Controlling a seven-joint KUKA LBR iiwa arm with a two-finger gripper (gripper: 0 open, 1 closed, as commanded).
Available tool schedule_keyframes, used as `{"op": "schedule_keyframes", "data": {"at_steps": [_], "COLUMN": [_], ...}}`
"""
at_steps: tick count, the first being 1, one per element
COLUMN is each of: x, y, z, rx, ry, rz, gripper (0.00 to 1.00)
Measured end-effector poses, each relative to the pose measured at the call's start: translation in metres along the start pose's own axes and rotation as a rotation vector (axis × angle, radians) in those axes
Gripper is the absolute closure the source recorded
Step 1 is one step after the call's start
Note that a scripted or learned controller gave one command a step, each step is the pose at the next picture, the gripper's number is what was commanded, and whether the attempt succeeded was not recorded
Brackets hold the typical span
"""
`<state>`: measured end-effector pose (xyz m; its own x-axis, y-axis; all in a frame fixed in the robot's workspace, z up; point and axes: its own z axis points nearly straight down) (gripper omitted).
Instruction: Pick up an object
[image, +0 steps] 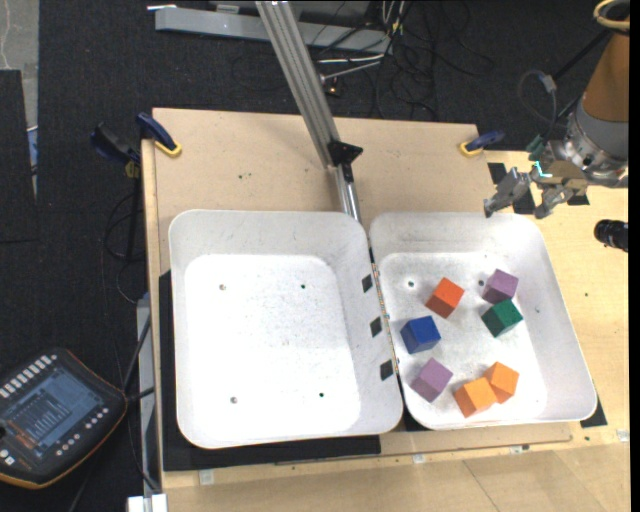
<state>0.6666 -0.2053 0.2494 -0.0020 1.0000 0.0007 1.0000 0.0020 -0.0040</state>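
The arm came in from the right, orange band up top, w/ the tool hanging above the back right corner of the right bin, near its rim, over the counter. Its fingers looked spread apart w/ nothing between them. Right bin held six blocks, all lying on the bin floor & well apart from the tool. An orange block sat toward the middle-back; a purple block was to its right, w/ a green block just in front of it, touching or nearly so, couldn't tell which. A blue block lay near the bin's left wall. Closer to the front, a second purple block sat left of two more orange ones: a front orange block & a smaller orange block pressed against its right side. The left bin stood right beside the right one, edges meeting. A metal pole slanted down from the top to where the two bins met. Clamps gripped the counter's back corners. A handheld control pad lay off the counter at lower left.
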Motion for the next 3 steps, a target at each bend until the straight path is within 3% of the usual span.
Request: {"op": "schedule_keyframes", "data": {"at_steps": [1,3], "x": [0.0,0.008], "y": [0.001,0.001], "z": [-0.003,0.084], "rx": [-0.004,0.0], "ry": [-0.002,-0.001], "rz": [-0.002,-0.002], "gripper": [0.0,0.0]}}
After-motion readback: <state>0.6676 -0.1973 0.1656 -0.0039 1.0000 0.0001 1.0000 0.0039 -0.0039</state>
